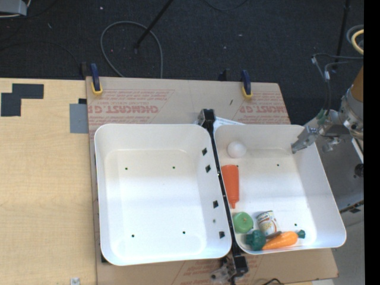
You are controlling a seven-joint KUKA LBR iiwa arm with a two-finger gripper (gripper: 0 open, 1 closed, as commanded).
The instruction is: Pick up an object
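Gripper (301, 140) sits over the right bin's (323, 177) far right rim, holding nothing; can't tell how wide it's set. I'd go for the ball (236, 149), off to its left with room around it. The carrot (281, 240) and can (268, 222), nearer the front corner, are crammed together and blurry.

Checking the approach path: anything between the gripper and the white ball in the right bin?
No. In the camera view, only bare bin floor lies between the gripper and the white ball; the orange block sits below that line.
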